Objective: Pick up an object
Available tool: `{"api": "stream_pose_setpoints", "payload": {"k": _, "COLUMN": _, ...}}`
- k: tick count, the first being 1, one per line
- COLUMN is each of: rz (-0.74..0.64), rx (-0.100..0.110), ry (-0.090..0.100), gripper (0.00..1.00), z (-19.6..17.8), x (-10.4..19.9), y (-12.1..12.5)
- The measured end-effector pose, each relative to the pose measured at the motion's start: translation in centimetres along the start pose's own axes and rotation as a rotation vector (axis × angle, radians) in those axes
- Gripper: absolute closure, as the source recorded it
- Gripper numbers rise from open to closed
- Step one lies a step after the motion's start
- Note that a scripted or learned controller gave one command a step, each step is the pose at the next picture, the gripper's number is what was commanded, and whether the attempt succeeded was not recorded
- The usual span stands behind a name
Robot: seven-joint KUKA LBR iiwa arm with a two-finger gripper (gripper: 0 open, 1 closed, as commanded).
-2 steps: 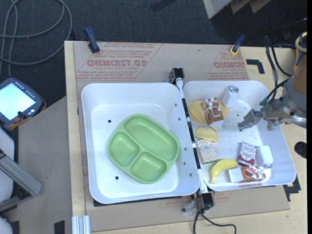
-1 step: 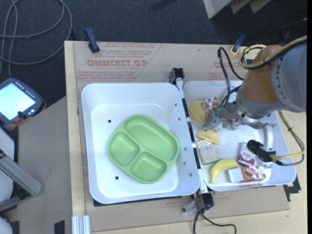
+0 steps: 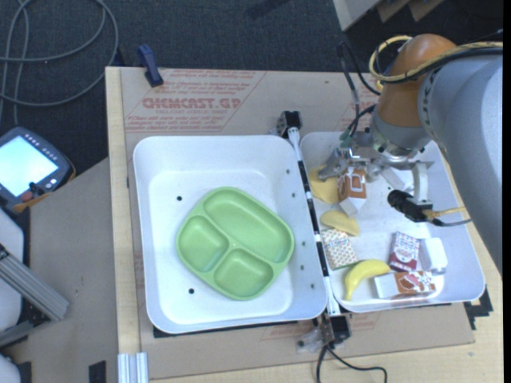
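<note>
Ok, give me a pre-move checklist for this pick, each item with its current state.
1. gripper is over the right bin: ok.
2. An object sits under it, a small brown-and-white packet: ok.
3. Packet seen between the fingers: cannot tell.
4. Neighbours crowd the target, a pale yellow piece touching it: not ok.
5. Other targets lie free, such as the banana: ok.
6. Green divided tray in the left bin is out of the arm's way: ok.

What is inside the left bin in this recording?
A green divided plate lies alone in the left bin, its three compartments bare. The bin floor beneath the plate is covered.
</note>
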State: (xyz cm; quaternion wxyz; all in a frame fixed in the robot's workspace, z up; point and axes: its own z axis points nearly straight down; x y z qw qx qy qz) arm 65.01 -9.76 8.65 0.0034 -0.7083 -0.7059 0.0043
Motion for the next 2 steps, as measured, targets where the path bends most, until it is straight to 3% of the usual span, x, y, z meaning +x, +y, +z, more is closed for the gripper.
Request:
{"api": "stream_pose_setpoints", "payload": {"k": 1, "rz": -0.003, "rx": -0.016, "ry": -0.002, "gripper": 1.00, "z": -1.2, "x": 0.2, "y": 0.3}}
{"api": "stream_pose_setpoints", "payload": {"k": 2, "rz": -0.005, "rx": -0.011, "ry": 0.002, "gripper": 1.00, "z": -9.8, "x": 6.9, "y": -4.3}}
